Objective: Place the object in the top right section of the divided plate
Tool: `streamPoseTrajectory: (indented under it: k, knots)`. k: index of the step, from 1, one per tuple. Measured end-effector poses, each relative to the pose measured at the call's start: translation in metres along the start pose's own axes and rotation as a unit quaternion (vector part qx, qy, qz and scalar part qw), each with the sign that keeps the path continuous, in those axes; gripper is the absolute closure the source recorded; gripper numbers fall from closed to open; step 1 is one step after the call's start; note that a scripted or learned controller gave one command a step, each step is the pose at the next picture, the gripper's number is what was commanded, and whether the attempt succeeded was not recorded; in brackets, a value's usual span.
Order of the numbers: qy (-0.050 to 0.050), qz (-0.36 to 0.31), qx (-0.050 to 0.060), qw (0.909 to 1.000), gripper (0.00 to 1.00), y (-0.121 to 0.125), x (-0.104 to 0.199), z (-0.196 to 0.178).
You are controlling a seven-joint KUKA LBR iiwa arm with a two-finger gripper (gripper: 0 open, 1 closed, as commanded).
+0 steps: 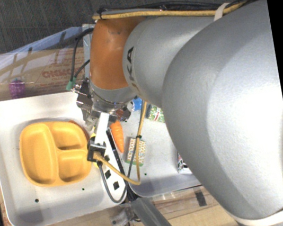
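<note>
Now the big grey arm (pixel 221 107) reaches in from the right and covers most of the right bin (pixel 161 184). It has an orange band (pixel 107 51) just above the wrist. The gripper (pixel 104 113) hangs low over the wall where the two bins meet, toward the far end of that wall. I cannot tell if the gripper is open or closed, because the wrist hides it from above.

A small orange thing (pixel 117 136), long like a carrot, lies in the right bin. It is just under the gripper in the picture and close to the wall between the bins. Beside it on the right lies a flat packet with dots (pixel 137 150). A little higher up there is a packet with green and white marks (pixel 155 114) and a bit of something blue (pixel 138 105).

The yellow plate (pixel 38 154) sits flat in the left bin (pixel 18 211). It has three parts: one long part on the left and two smaller parts on the right. Its top right part (pixel 67 133) is the one nearest to the gripper. The orange thing is apart from the plate, on the other side of the wall.
</note>
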State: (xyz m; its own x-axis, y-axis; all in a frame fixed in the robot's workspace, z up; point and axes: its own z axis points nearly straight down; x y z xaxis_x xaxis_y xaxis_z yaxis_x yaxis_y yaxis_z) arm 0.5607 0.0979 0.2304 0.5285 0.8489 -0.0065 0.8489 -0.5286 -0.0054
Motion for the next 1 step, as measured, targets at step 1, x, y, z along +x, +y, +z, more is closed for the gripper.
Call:
streamPoseTrajectory:
  k: [1]
  knots:
    - [0.001, 0.137, -0.001, 0.9906, 1.0, 0.0178, 0.1052, -0.0548]
